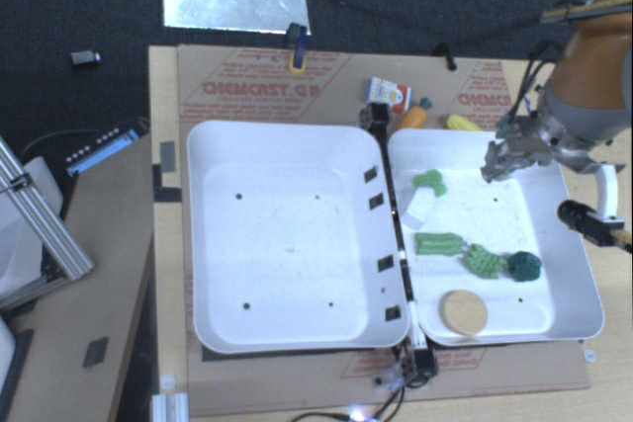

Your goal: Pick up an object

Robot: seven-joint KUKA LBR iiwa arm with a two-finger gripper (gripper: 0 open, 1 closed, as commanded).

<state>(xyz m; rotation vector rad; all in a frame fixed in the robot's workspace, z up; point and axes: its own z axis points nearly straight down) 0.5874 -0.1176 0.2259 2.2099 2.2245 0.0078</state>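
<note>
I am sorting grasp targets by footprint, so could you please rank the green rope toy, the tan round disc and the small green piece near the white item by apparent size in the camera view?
1. green rope toy, clearly the longest
2. tan round disc
3. small green piece

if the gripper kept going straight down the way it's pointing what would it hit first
Most likely the bare white floor of the right bin. The gripper points down and slightly left over the bin's upper part; the small green piece lies further left, apparently off that line, though depth is hard to judge from this slanted view.
</note>
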